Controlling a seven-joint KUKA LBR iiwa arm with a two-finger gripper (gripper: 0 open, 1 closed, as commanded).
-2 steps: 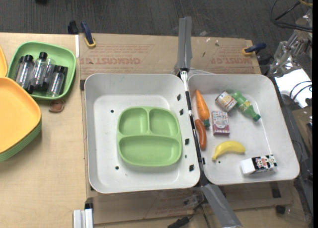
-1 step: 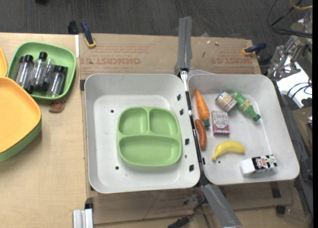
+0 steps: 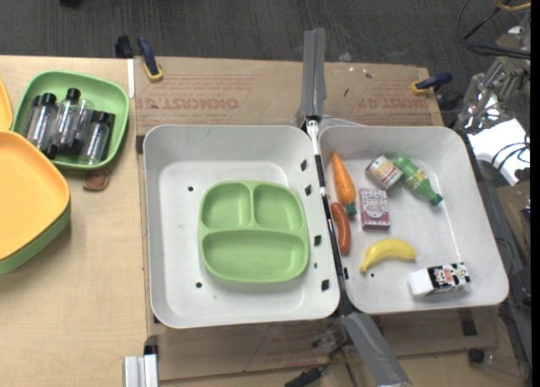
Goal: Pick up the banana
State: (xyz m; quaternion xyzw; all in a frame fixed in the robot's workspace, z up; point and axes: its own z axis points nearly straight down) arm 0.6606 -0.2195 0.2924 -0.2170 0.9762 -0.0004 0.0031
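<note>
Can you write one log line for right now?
banana: lying in right bin | beside: white carton, pink box | not picked yet

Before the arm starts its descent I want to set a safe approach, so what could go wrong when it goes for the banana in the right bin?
The banana lies flat and curved, so a grip across its bend may slip. The white carton sits close at its lower right and the pink box just above, so either might get knocked. The sausage lies to its left, by the bin's wall, leaving little room on that side.
</note>
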